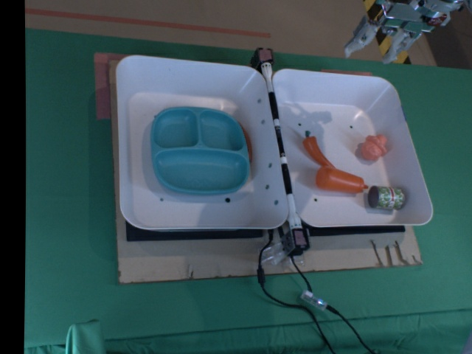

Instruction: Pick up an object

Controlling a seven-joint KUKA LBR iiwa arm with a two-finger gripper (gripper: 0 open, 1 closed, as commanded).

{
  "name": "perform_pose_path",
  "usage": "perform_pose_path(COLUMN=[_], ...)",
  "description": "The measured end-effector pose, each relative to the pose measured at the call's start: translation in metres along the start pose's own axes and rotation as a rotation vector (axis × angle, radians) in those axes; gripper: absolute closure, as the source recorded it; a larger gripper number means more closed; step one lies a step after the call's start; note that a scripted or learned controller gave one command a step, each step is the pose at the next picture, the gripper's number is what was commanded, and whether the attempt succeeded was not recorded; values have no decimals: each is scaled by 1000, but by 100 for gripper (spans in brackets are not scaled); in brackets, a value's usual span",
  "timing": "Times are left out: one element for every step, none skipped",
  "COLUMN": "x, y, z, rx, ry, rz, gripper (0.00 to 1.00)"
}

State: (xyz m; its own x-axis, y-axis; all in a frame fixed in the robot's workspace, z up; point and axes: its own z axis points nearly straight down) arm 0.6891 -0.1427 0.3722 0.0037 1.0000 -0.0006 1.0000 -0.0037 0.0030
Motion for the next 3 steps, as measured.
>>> perform_pose_path(x=[34, 43, 38], y=[0, -22, -76], z=[150, 182, 185], rx=[-1, -3, -18], ry=[-1, -2, -5], rz=[-2, -1, -1], gripper=[0, 0, 0])
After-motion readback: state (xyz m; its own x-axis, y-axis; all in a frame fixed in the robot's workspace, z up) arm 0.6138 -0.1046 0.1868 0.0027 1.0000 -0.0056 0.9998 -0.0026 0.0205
